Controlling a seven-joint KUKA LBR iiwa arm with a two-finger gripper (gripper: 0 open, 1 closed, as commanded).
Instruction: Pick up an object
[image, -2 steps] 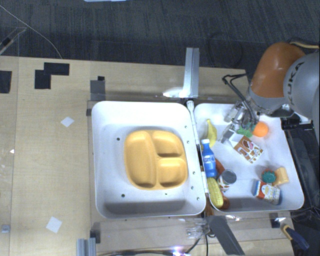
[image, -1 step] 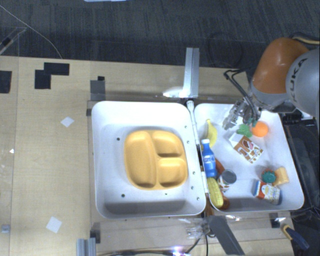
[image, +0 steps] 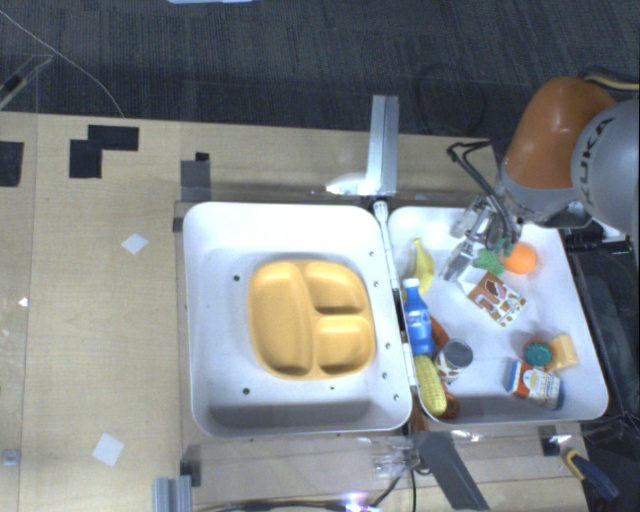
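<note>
Left bin (image: 200, 330) carries the yellow tray (image: 308, 318); right bin (image: 590, 395) carries the clutter. Gripper (image: 478, 243) hangs fingers apart, nothing between them, just beside the orange ball (image: 520, 259). You should centre over it before closing.

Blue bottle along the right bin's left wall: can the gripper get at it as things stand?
Probably yes: the blue bottle lies uncovered from above, though the bin wall and a banana crowd it; the gripper hovers nearby.

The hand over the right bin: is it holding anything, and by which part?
Cannot be told. The hand hovers by a green piece and an orange ball, but no grip shows.
</note>
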